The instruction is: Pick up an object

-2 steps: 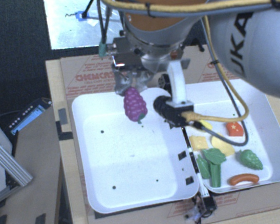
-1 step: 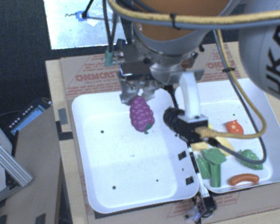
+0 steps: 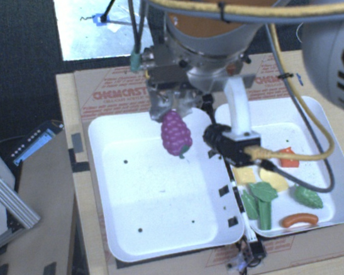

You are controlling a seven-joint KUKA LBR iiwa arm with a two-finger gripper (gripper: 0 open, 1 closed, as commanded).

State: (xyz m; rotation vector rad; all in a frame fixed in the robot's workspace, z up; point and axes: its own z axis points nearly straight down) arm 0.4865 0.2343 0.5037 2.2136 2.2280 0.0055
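Note:
A purple bunch of grapes (image 3: pixel 176 134) hangs over the upper right part of the left bin (image 3: pixel 135 190). My gripper (image 3: pixel 169 110) is directly above it, with its fingers shut on the top of the bunch. The bunch looks lifted off the bin floor. The grey and orange arm reaches in from the upper right and hides the back edge of both bins.
The right bin (image 3: pixel 331 143) holds a yellow wedge (image 3: pixel 246 174), a green vegetable (image 3: pixel 261 198), a green leafy piece (image 3: pixel 308 196), a sausage (image 3: pixel 299 219) and a red piece (image 3: pixel 287 160). A yellow cable (image 3: pixel 302 158) and black hose loop over it.

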